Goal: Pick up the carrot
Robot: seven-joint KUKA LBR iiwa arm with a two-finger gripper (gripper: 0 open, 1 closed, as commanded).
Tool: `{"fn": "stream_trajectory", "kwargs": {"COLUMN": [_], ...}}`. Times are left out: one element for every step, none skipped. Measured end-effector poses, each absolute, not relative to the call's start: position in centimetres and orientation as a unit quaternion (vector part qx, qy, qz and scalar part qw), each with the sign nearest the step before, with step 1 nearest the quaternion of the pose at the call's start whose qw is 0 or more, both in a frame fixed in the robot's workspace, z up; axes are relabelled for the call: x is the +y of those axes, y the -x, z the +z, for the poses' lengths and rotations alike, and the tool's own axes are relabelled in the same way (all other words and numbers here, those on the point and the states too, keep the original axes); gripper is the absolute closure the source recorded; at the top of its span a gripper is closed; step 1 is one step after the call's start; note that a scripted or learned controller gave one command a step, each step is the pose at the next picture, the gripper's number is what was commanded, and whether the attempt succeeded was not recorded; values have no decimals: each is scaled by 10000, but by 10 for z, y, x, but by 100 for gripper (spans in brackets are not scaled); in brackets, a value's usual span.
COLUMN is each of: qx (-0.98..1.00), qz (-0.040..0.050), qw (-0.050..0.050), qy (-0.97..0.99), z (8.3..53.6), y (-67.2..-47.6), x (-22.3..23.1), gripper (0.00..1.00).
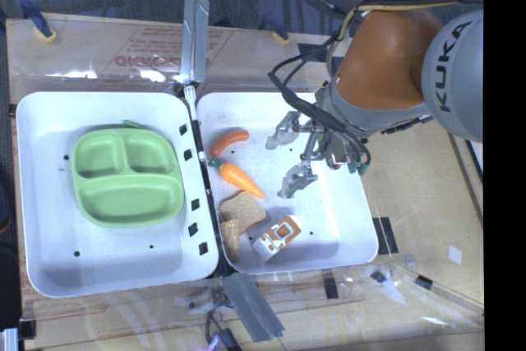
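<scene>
While the arm reaches in from the right, its gripper hangs over the middle of the right bin. The two fingers are spread apart, one toward the far side and one toward the near side, and nothing is between them. The carrot lies on the floor of this bin, near its left wall, with the green top pointing to the upper left and the tip to the lower right. It is to the left of the gripper, near the lower finger but apart from it. Just above the carrot lies a sausage, small and orange-red. Just below the carrot's tip is a slice of bread, and beside the bread, touching it, is a small box with orange print. The left bin holds a green plate with three compartments, lying flat.
</scene>
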State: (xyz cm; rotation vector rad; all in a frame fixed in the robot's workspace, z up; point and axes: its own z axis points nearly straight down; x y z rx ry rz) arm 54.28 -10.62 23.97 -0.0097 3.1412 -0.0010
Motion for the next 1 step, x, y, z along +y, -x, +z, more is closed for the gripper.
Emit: {"fn": "stream_trajectory", "kwargs": {"qx": [9995], "qz": [10], "qw": [-12], "qy": [-327], "z": [190], "y": [-596], "x": [-30], "gripper": [0]}}
